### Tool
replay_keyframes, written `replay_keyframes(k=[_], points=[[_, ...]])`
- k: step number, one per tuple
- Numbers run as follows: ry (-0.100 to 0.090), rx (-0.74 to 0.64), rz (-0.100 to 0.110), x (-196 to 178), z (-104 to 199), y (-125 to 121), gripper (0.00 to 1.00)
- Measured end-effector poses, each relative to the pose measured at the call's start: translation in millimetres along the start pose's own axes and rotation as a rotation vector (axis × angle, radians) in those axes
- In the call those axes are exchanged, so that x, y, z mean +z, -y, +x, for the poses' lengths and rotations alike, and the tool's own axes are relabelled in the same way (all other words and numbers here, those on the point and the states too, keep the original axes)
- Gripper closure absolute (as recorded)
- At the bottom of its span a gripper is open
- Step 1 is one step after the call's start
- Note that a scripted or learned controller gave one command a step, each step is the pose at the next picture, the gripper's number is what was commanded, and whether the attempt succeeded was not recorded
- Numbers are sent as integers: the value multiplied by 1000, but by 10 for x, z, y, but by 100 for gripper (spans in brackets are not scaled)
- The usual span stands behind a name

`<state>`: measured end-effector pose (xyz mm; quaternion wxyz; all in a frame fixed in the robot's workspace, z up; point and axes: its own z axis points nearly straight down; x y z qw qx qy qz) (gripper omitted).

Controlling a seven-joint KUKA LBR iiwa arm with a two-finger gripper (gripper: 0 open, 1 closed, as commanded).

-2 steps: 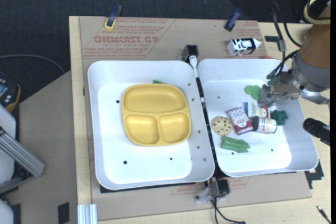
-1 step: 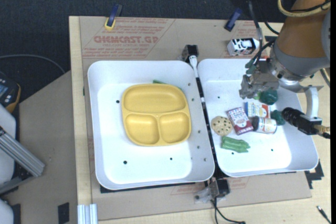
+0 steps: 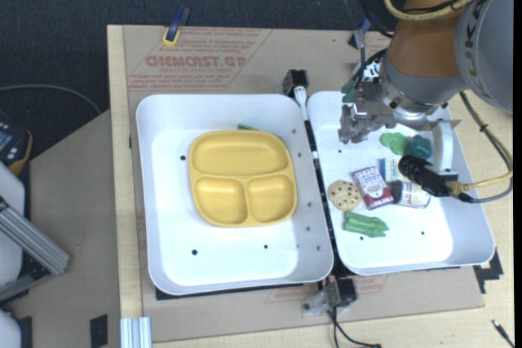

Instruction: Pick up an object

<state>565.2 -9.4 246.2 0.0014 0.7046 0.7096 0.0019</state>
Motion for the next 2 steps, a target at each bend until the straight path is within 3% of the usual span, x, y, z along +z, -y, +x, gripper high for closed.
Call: replay_keyframes(k=[1, 2], points=[[0, 3, 5, 192, 429, -121, 100], [-1, 0, 0, 130, 1000, -303, 100]])
